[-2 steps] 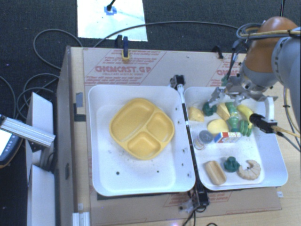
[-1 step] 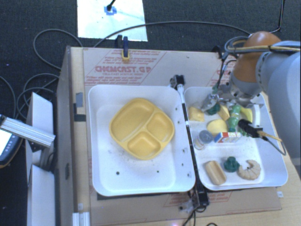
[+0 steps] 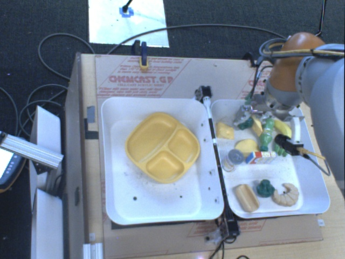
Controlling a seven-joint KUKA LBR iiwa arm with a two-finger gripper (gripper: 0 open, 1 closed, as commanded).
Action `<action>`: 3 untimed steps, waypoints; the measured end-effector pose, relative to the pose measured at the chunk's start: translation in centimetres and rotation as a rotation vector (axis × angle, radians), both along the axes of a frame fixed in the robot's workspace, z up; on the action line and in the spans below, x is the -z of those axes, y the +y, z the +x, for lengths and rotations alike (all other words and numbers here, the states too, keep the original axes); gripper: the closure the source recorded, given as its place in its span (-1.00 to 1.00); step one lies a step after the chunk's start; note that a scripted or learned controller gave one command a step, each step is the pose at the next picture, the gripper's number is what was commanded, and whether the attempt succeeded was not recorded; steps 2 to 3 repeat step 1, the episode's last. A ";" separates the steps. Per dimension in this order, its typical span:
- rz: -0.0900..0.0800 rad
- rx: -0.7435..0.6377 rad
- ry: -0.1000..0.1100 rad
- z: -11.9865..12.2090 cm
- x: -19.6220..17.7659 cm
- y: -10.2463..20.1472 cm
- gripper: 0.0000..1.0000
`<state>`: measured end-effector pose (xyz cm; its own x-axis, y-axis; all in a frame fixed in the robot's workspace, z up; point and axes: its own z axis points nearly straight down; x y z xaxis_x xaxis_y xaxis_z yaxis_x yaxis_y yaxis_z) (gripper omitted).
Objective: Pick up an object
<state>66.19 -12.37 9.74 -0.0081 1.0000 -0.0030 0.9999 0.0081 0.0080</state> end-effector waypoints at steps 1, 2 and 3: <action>0.004 0.003 0.003 -2.7 -8.8 6.8 1.00; 0.004 0.003 0.003 -2.7 -8.8 6.8 1.00; 0.004 0.003 0.003 -2.7 -8.8 6.8 1.00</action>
